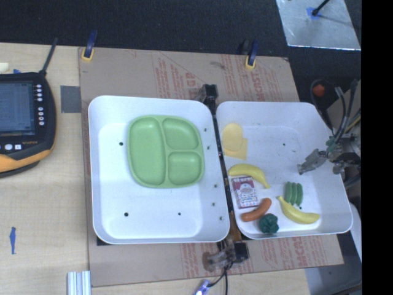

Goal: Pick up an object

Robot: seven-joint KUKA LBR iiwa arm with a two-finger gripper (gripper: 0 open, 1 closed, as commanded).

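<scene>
Tool (305,166) low at the view's right, tips pointing left, nothing between them.

plastic, card and metal on the bench

the two white bins (110,226) looked like smooth moulded plastic with a soft sheen. the green divided plate (164,150) in the left one appeared matt plastic. in the right bin the two bananas (247,173), the sausage (256,209) and the green pepper (294,193) looked like glossy toy plastic, the broccoli (268,224) rougher and duller, and the cheese slice (234,140) flat and matt. the small red box (245,192) seemed printed card. under the bins lay matt brown cardboard (153,72), on pale wood-grain bench top (37,226). the gripper (310,163) showed dull grey metal. the pendant (21,121) had a glossy dark screen.
</scene>
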